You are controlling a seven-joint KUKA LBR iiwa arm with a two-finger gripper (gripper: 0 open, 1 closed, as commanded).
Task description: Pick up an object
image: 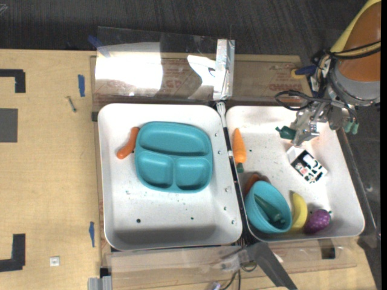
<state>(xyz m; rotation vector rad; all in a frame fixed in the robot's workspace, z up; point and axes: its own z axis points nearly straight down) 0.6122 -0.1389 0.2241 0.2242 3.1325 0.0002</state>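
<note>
Object nearest the gripper (300, 130): a white card with black print (308, 166), flat on the floor of the right bin (275, 162), towards the far right corner, just below the gripper and apart from it. Nothing visibly held. Spread or pressed together, impossible to tell at this angle, amid cables and small teal parts at the wrist. Above it, the grey arm with its orange band (363, 47), reaching in from the right.

Also in the right bin: an orange carrot (239, 145) against the left wall, pointing along it. A teal bowl (269, 207) at the near left, tipped towards the camera, with something dark teal inside. Behind the bowl, touching its rim, a small brown thing (254, 179), possibly another piece of toy food, too hidden to name. Just right of the bowl and touching it, a yellow banana (298, 209); beside that, a purple fruit (317, 220) near the front wall.

In the left bin (121, 210): a teal divided plate (174, 156) with three compartments, set towards the far side. Just left of the plate, an orange sausage-shaped piece (127, 142), tilted, close against the plate's edge. A few dark specks on the white floor.

Under both bins, a pale tan surface (42, 180) with black corner marks (18, 80) and short strips of blue tape (81, 84). Behind the bins, a glossy clear sheet (157, 71) over brown cardboard, catching glare. Beyond that, dark carpet (181, 5).
</note>
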